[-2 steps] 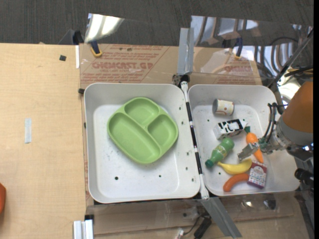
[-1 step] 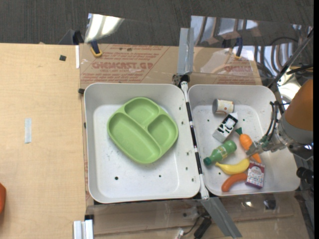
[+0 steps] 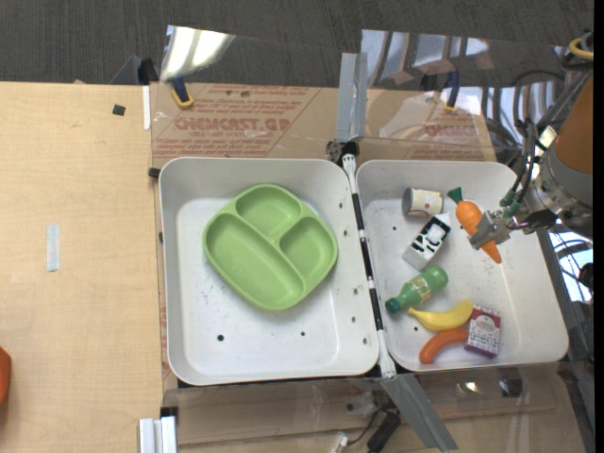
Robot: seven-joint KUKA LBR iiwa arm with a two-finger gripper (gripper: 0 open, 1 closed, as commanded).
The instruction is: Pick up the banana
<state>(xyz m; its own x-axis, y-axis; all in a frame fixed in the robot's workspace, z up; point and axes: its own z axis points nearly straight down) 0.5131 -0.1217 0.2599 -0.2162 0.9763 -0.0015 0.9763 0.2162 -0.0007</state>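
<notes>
The yellow banana [image 3: 442, 316] lies curved near the front of the right bin [image 3: 528, 347]. It rests between a green bottle [image 3: 416, 291] and an orange sausage-shaped toy [image 3: 440, 344]. My gripper [image 3: 494, 227] hangs at the right side of this bin, well behind and to the right of the banana. It sits over the lower end of an orange carrot [image 3: 469, 217], whose tip shows just below it. Nothing of the banana is near the gripper.
The right bin also holds a small cup [image 3: 424, 201], a black-and-white carton [image 3: 427, 241] and a pink box [image 3: 483, 332] beside the banana. A green divided plate [image 3: 271, 245] lies in the left bin [image 3: 184, 347]. Cardboard and clamps stand behind both bins.
</notes>
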